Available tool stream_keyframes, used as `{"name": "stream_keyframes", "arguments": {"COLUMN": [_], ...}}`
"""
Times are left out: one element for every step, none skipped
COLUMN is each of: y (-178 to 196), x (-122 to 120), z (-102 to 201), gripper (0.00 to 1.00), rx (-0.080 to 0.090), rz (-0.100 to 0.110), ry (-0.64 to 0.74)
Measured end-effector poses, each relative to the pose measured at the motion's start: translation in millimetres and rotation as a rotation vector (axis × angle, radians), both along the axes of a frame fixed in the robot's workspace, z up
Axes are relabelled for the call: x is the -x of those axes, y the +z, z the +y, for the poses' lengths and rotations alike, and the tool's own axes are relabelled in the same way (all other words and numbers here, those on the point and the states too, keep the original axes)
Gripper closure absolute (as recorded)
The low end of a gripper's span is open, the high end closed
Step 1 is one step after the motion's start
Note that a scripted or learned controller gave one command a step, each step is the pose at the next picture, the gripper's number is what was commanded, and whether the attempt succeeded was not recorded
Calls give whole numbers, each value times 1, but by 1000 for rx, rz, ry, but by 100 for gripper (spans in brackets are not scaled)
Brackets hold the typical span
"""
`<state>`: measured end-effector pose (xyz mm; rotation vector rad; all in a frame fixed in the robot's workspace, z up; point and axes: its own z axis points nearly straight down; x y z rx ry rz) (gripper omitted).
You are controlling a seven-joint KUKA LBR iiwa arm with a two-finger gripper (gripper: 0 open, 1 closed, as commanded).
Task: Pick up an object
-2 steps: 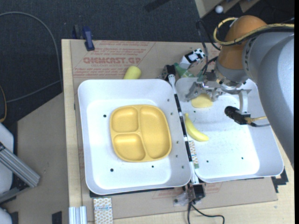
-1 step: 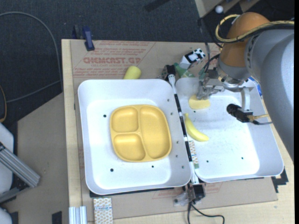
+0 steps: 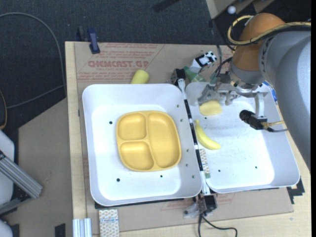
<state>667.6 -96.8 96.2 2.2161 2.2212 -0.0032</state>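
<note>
gripper (image 3: pixel 217 94) low over pale lump (image 3: pixel 211 108) in right bin (image 3: pixel 276 177), placed for a grab | finger state: cannot tell | banana (image 3: pixel 206 138) near, untouched

Brown bench board (image 3: pixel 123 58) carrying two white bins side by side, left bin (image 3: pixel 98 132), right bin (image 3: pixel 256 167), small yellow piece (image 3: pixel 140 76) just behind the left one

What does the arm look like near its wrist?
The arm is a thick, rounded, light grey body with an orange band above the wrist. A yellow cable loops beside the band. The gripper below is a small grey metal assembly.
</note>
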Motion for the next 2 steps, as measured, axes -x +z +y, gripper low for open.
{"name": "stream_keyframes", "arguments": {"y": [-11, -11], "x": [1, 1], "z": [-17, 1], "gripper": [0, 0], "rx": [-3, -5], "rz": [2, 3], "ry": [-3, -2]}}
